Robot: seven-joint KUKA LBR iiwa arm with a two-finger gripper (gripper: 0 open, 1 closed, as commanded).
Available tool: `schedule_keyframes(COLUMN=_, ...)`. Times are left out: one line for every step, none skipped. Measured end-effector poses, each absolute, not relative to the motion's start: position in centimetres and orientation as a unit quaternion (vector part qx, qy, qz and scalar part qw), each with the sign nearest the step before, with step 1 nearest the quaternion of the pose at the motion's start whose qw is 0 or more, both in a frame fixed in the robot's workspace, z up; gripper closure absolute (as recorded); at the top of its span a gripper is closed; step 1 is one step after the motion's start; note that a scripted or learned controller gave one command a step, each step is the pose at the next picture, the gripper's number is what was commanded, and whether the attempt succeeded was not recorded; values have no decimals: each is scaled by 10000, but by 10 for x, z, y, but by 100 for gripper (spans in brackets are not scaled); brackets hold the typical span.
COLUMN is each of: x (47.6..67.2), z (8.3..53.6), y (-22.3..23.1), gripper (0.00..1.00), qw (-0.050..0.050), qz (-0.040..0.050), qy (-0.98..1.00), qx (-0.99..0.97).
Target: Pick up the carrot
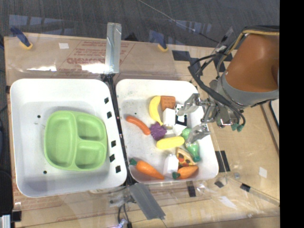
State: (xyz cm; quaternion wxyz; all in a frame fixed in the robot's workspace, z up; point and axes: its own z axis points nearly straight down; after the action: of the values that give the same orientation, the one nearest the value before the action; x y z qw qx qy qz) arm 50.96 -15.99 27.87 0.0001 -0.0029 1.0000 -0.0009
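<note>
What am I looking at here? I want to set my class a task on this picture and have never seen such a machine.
This is one picture from a camera fixed above a bench, looking down at a slant. The grey and orange shape at the right is a robot arm. At its end is the tool, two fingers set apart with nothing between them, over the right bin. That bin holds toy food: a carrot near the front edge, a second orange piece further back, a banana, purple grapes, a yellow piece, a pizza slice and a few more. The left bin holds a green divided plate. The arm is meant to pick up the carrot, which lies untouched.
</note>
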Motion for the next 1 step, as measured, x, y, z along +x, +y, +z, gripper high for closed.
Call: schedule_keyframes(x=483, z=179, y=-131, gripper=0, qw=-26, qz=13, qy=9957, qx=-921)
